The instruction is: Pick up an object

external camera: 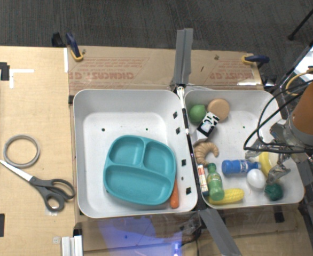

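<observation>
— Far left, at nine o'clock?
— Roll of tape (21, 150), scissors (41, 186) just below. Brown thing at the edge, cut off, hard to name.
— Left bin (92, 103)?
— Teal plate (140, 169) with three parts. Orange carrot (174, 197) at its five o'clock, half hidden under the rim.
— Right bin (242, 97)?
— Green ball (197, 112) and tan round thing (219, 108) up at twelve. Croissant (206, 150) in the middle. Green bottle (214, 181) and corn (228, 197) down at six. Blue bottle (239, 167), white egg (256, 178), yellow banana (265, 162) partly covered, dark green lump (274, 191).
— Gripper (278, 170)?
— At three o'clock, low over banana and egg. Tangled in cables, so open or closed: can't tell. Holding anything: can't tell either.
</observation>
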Tool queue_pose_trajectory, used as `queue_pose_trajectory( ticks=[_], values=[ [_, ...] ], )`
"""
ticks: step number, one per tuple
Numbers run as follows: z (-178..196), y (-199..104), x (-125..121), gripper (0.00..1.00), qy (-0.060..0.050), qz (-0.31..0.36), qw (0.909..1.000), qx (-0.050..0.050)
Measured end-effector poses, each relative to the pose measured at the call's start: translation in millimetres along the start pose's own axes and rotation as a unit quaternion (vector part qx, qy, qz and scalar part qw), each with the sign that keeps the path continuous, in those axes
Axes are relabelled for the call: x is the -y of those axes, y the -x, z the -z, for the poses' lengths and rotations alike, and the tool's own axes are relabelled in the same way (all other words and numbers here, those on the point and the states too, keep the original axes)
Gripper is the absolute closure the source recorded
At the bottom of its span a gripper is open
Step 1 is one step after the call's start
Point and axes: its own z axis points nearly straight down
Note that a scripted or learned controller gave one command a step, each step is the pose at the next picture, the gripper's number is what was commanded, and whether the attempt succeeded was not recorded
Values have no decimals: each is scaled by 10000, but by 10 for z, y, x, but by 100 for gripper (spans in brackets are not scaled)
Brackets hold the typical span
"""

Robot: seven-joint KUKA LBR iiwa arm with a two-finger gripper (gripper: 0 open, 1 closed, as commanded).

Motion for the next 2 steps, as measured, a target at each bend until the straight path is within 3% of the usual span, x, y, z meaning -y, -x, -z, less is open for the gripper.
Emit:
queue_pose_trajectory(
  ticks=[1,2],
  values=[
    [6,46,26,0,-3,338,9994,1],
    [-2,124,-817,0,12,798,9968,-3]
  ],
)
